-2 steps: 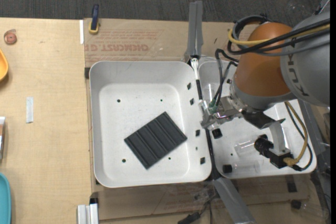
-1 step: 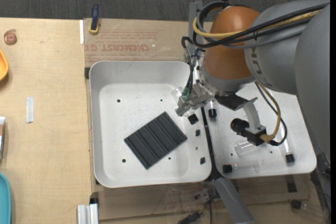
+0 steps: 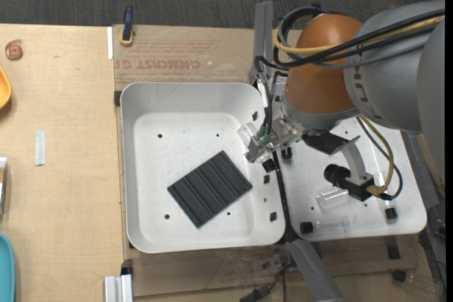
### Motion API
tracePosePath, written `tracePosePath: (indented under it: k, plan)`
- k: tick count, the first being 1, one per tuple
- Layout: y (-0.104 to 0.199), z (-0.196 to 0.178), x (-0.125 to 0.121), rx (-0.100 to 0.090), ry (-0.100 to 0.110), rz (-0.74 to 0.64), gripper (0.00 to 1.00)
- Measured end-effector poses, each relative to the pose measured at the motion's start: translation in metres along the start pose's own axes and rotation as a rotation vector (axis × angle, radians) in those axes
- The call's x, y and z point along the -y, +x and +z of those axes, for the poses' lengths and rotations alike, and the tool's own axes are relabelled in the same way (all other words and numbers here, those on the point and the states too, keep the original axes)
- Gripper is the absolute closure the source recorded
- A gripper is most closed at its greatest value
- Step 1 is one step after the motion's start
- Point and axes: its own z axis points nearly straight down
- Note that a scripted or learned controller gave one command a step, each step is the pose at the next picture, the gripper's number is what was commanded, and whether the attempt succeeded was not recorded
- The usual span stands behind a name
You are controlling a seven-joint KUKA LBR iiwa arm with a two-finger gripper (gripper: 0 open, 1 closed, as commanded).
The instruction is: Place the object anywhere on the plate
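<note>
You can't tell the gripper's [image 3: 263,145] state; hovering off the plate [image 3: 210,188], any release could miss it.

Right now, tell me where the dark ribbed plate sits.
The dark ribbed plate lies flat in the left white bin, toward its lower middle, left of and below the gripper.

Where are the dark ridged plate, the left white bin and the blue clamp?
dark ridged plate [image 3: 210,188], camera view, middle of its ridged top
left white bin [image 3: 185,90], camera view, far rim
blue clamp [image 3: 128,19], camera view, its handle
</note>
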Motion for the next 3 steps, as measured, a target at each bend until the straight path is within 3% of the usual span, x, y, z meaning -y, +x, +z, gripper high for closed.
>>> tracePosePath:
  k: [1, 2, 3]
  plan:
    - [0.000, 0.000, 0.000, 0.000, 0.000, 0.000, 0.00]
    - [-0.002, -0.008, 0.000, 0.000, 0.002, 0.003, 1.00]
    - [0.002, -0.039, -0.009, 0.002, -0.004, -0.401, 1.00]
